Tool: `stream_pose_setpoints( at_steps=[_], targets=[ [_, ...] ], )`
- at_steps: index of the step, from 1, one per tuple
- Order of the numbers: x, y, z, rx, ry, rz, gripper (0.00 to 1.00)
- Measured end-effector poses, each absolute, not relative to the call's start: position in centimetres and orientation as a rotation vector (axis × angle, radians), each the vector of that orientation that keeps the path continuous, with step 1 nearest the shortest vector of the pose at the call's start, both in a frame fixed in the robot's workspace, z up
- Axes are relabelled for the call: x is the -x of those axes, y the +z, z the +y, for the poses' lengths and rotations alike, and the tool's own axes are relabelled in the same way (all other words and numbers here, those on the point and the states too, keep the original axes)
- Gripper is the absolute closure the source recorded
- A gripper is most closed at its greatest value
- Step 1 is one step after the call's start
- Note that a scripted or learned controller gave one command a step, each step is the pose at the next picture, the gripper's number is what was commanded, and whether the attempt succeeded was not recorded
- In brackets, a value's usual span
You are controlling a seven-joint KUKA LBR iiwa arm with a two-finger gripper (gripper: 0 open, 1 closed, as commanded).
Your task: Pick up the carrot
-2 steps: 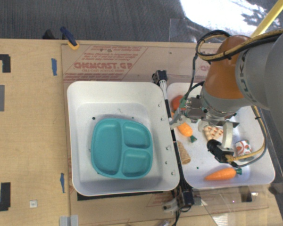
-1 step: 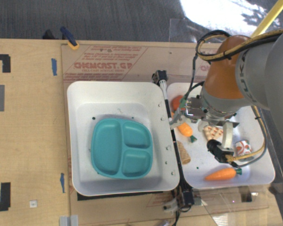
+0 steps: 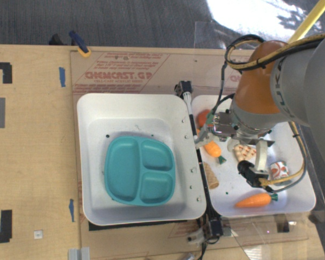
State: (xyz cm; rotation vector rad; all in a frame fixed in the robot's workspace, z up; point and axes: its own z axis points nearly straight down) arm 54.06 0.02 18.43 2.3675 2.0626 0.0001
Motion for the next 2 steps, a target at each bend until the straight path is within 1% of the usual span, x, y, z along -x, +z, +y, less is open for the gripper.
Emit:
stream_pose_setpoints(
  at_steps=[2],
  targets=[
    [-54.06,18.43,0.02,-2.368,0.0,2.062,0.0]
  ],
)
